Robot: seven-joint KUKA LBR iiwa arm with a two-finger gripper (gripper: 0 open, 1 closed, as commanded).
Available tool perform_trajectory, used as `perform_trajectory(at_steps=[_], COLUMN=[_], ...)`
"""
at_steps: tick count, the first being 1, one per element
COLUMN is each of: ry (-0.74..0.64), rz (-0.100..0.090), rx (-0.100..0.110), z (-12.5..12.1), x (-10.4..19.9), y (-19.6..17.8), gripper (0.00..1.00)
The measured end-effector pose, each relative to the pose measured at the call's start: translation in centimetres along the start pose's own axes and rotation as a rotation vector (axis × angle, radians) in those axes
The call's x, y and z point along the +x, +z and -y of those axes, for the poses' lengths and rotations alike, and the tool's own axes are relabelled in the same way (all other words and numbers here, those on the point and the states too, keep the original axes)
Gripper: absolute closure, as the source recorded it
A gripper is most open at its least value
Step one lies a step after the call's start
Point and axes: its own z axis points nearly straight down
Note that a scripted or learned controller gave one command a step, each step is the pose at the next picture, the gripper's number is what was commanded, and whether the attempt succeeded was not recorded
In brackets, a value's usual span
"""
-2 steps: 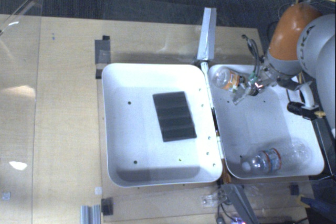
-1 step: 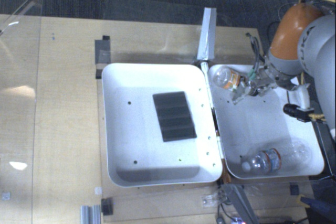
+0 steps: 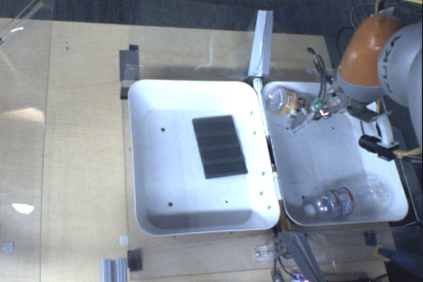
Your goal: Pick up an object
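Note:
A flat black ribbed pad (image 3: 219, 146) lies in the middle of the left bin (image 3: 152, 208). In the right bin (image 3: 390, 208) a small clear bottle with an orange label (image 3: 282, 101) rests in the far left corner. A clear plastic bottle with a blue and red label (image 3: 334, 202) lies on its side near the front wall. My gripper (image 3: 305, 113) hangs low over the far part of the right bin, just right of the small bottle and close to it. Nothing shows as held.
A grey upright post (image 3: 260, 43) stands behind the seam between the bins. The arm's orange band (image 3: 367, 49) and grey wrist fill the far right. Cables (image 3: 383, 145) hang over the right bin's right wall. A clear panel covers the bench at left.

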Motion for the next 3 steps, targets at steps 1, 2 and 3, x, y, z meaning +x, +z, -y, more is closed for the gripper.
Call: perform_trajectory(at_steps=[1,2,3], ry=[-0.015,-0.014,-0.107], rz=[-0.006,-0.011,0.001], rx=[0.04,0.049,-0.005], z=[-1.8,-1.6,-5.6], x=[1.4,1.4,6.0], y=[0.2,-0.7,-10.1], gripper=[0.0,1.0,1.0])
